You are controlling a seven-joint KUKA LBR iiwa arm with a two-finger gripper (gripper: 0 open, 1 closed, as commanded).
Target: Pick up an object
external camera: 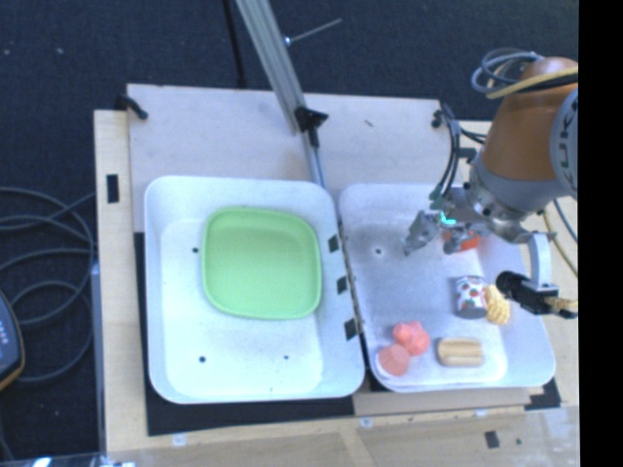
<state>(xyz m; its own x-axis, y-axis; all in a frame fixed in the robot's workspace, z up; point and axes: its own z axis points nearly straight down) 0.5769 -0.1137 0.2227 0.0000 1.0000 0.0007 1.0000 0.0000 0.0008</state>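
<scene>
A grey two-finger gripper (435, 232) hangs over the upper middle of the right-hand white bin (375, 212), at the end of an arm that enters from the right. Whether it is spread or pressed together cannot be told from this angle, and nothing can be seen pinched in it. Above the wrist sits the arm's wide orange band (526, 125), with grey cables looping over it.

The objects to pick lie in the lower part of the same bin, apart from the gripper. A small can (469, 296) stands near the right side, with a yellow corn cob (497, 306) touching it on its right. Along the front wall rest a pink lumpy toy (412, 337), a flat pink-red round piece (393, 360) just below it, and a tan bread roll (459, 352) to their right.

The left-hand white bin (165, 280) holds a light green square plate (262, 263), lying flat near its middle. A metal pole (275, 56) slants across the bench behind the bins.
</scene>
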